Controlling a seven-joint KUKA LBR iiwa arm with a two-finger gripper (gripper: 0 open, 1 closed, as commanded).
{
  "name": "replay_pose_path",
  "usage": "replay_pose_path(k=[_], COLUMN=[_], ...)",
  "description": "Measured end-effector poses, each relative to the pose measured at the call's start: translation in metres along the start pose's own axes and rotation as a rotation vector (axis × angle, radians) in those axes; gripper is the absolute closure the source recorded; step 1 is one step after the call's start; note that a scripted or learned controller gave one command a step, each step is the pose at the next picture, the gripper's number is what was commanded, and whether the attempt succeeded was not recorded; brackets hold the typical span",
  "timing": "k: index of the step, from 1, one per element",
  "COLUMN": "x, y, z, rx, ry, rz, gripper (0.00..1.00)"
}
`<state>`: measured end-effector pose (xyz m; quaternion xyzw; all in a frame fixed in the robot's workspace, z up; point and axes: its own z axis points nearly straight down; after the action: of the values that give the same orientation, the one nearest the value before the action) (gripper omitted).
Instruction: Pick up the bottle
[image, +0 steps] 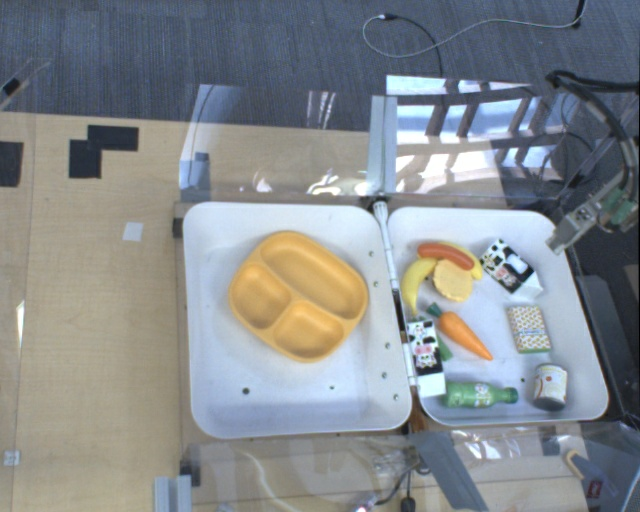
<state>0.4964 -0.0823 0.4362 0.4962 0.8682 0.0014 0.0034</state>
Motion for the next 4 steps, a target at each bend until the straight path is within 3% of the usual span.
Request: replay_pose_path(k=[1, 2, 3, 4], x=[-0.089, -0.089, -0.008, 0.073], y=[-0.063, -0.006, 0.055, 0.046], z=[0.005, 0.002, 0.003, 0.002], rx=[0.002, 0.006, 0.007, 0.009], ry=[-0.001, 0.0, 0.0, 0.0], rz=[0.309, 0.894, 1.25, 1.588], gripper=[1.0, 1.0, 1.0, 1.0])
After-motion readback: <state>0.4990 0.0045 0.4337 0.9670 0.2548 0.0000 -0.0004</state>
